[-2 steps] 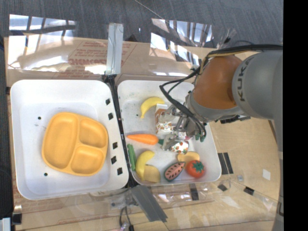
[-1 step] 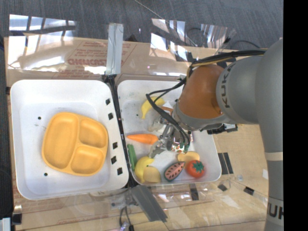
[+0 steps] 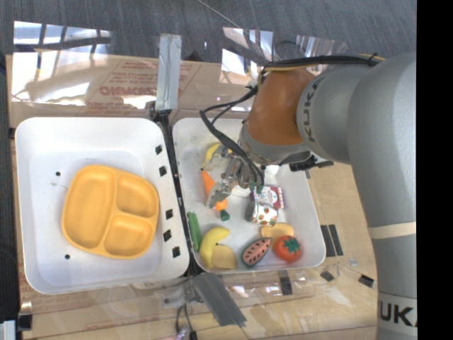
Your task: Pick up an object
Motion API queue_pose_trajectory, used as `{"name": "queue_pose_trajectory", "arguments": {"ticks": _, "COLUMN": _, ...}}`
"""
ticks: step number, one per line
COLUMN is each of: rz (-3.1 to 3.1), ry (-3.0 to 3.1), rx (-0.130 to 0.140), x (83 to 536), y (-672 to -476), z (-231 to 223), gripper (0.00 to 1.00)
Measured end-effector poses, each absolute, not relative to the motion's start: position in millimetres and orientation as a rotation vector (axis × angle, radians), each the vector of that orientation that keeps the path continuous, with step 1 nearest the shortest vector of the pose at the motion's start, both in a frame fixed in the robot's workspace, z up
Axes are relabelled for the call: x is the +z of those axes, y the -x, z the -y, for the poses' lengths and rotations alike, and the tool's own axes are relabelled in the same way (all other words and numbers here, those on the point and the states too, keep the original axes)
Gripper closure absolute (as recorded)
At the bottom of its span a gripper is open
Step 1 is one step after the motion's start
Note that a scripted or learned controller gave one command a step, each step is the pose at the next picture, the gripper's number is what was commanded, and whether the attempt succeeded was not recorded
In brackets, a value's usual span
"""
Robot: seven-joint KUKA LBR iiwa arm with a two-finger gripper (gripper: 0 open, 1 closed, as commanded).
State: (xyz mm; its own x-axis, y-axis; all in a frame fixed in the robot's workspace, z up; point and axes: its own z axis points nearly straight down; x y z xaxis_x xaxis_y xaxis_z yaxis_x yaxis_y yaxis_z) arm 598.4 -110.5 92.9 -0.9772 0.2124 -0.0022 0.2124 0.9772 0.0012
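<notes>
I am seeing the gripper (image 3: 228,183) reaching down into the right bin (image 3: 306,197), its fingers spread a little and hanging just over a carrot (image 3: 208,181), which is lying near the bin's left wall. Nothing is sitting between the fingers. A milk carton (image 3: 265,202) is lying just to their right.

The grey arm (image 3: 368,154) reaches in from the right, its orange band (image 3: 279,108) sitting above the wrist. It bends steeply downward, and the tool (image 3: 228,184) hangs low beneath the wrist, pointing down and slightly left.
</notes>
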Motion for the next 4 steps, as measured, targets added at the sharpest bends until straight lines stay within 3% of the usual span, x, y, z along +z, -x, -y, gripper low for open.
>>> {"name": "queue_pose_trajectory", "arguments": {"ticks": 1, "rz": -3.121, "ry": -0.322, "rx": -0.001, "x": 104, "y": -599.4, "z": 109, "gripper": 1.00}}
{"name": "queue_pose_trajectory", "arguments": {"ticks": 2, "rz": -3.136, "ry": 0.122, "rx": -0.002, "x": 126, "y": -609.4, "z": 181, "gripper": 1.00}}
{"name": "queue_pose_trajectory", "arguments": {"ticks": 3, "rz": -3.123, "ry": -0.292, "rx": 0.001, "x": 193, "y": -608.5, "z": 105, "gripper": 1.00}}
{"name": "queue_pose_trajectory", "arguments": {"ticks": 4, "rz": -3.129, "ry": -0.207, "rx": -0.002, "x": 234, "y": -646.9, "z": 122, "gripper": 1.00}}
